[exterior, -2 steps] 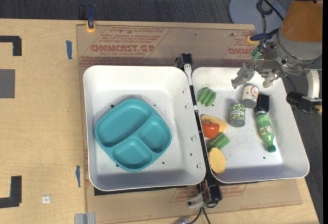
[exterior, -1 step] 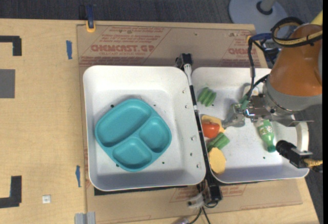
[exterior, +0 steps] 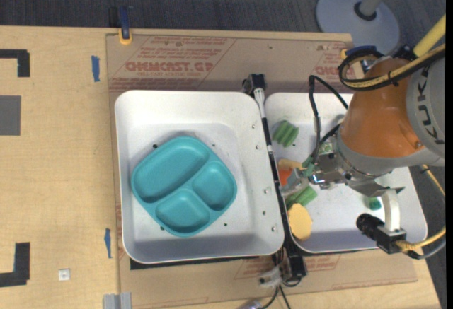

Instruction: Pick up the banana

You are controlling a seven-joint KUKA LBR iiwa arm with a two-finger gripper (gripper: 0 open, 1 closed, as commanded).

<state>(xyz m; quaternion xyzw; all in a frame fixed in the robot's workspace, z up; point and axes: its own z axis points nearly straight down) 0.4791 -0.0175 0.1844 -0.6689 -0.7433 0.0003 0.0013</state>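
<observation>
Banana [exterior: 300, 220] | right bin [exterior: 340, 244] | claw [exterior: 311, 175] low, just above

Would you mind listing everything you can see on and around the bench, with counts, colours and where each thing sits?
White bins: 2, white, side by side on the bench; left bin, right bin.
Divided plate: 1, teal, three compartments, in the left bin.
Green piece: 1, green, upper left of the right bin.
Second green piece: 1, green, by the gripper.
Orange-red piece: 1, near the right bin's left wall.
Yellow item: 1, yellow, lower left of the right bin; possibly the banana, too small to confirm.
Cardboard sheet: 1, brown, red print, under the bins.
Round stand base: 1, grey, on the floor, top right.
Arm: 1, grey with orange band, over the right bin.
Gripper: 1, low in the right bin.
</observation>
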